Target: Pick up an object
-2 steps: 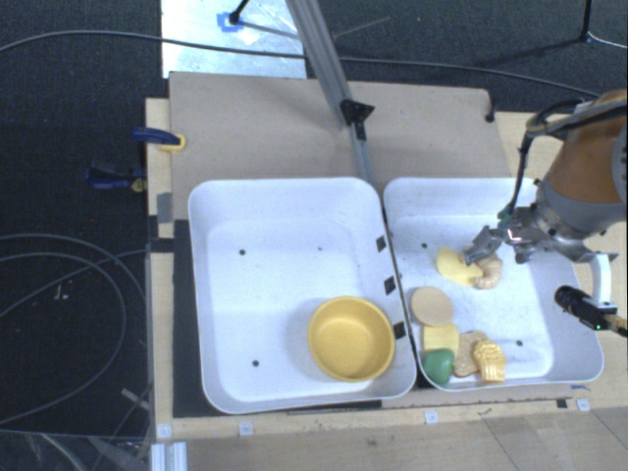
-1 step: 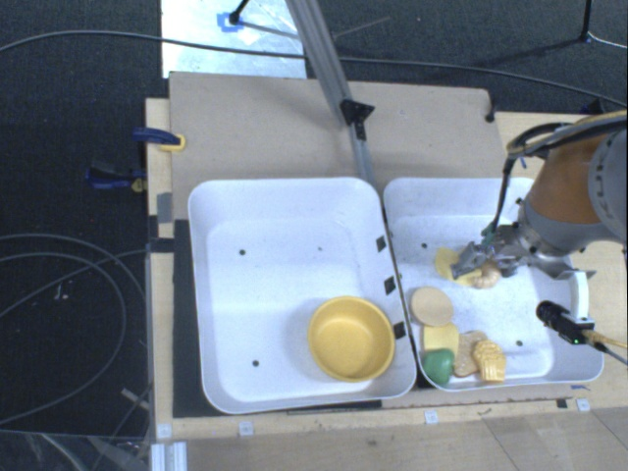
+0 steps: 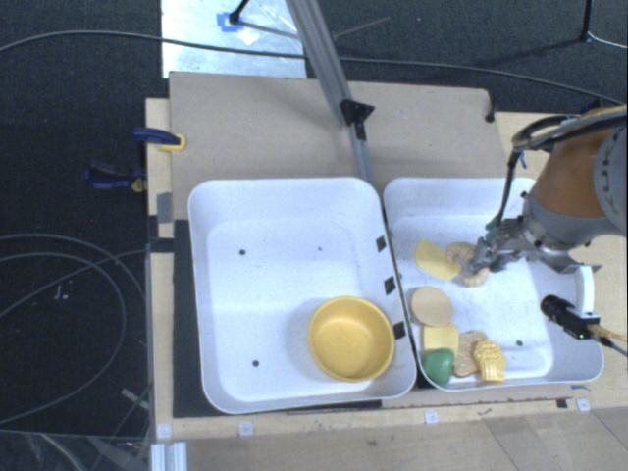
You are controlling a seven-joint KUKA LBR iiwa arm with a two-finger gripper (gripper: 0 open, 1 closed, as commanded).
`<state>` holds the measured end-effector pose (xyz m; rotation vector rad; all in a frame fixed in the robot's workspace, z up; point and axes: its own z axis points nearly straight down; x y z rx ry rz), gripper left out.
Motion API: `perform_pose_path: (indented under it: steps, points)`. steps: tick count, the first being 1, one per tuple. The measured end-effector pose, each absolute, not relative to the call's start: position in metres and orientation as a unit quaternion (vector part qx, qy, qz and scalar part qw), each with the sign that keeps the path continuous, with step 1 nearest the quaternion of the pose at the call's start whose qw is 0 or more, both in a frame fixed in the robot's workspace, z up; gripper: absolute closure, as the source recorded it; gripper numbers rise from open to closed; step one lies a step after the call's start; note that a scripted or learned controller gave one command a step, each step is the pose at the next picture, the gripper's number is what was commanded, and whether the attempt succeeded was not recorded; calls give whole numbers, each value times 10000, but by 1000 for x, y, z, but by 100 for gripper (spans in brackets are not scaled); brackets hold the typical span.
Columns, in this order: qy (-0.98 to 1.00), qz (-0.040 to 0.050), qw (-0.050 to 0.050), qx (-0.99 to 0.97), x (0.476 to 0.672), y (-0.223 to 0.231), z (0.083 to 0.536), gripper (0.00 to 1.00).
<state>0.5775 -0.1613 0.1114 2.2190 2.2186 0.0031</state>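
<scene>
Gripper (image 3: 484,261) is sitting low in the right bin (image 3: 579,361), right over a tan piece (image 3: 469,264) beside a yellow piece (image 3: 433,260). Can't tell its state. Yellow bowl (image 3: 351,338) is sitting in the left bin (image 3: 211,263).

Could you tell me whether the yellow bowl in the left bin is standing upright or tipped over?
Upright. The yellow bowl rests on the left bin floor with its round opening facing up, so the hollow inside shows.

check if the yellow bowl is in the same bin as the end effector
No, the yellow bowl sits in the left bin, while the end effector is down in the right bin.
</scene>
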Motion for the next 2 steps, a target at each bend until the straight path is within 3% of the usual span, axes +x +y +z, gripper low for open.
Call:
perform_pose_path:
  steps: [1,2]
  points:
    - [7092,15,26,7050,584,-157,173,100]
    - [7080,14,27,7062,578,-164,227,100]
